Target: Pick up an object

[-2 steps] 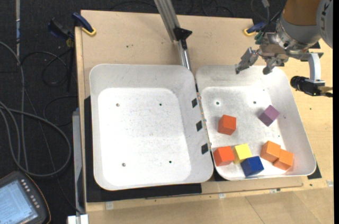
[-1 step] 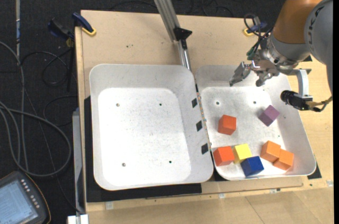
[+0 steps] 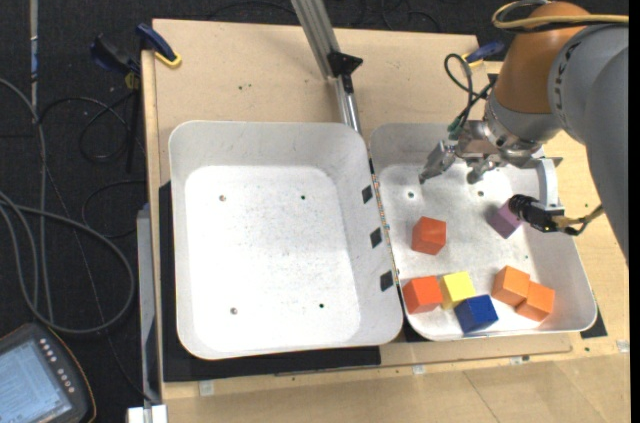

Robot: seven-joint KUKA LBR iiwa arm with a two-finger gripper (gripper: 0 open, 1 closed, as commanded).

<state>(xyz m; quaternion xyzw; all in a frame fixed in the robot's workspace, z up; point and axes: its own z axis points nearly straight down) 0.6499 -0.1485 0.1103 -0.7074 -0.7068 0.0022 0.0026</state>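
- Orange-red cube (image 3: 429,235): likeliest pick, standing alone on the floor of the right bin (image 3: 395,161).
- Gripper (image 3: 455,167): up-view of that cube and slightly toward the arm's side, apart from it. Its fingers are spread with nothing between them.
- Purple block (image 3: 503,220): well apart from that cube, on the arm's side.
- Handling note: centre over that cube, square the fingers to its flat faces, straddle it, then close.

The arm (image 3: 590,81) is cut off by the frame's right edge and hides the upper right corner of the right bin (image 3: 455,211). At middle right, the purple block (image 3: 500,222) is partly covered. A screen (image 3: 30,381) is cropped at lower left.
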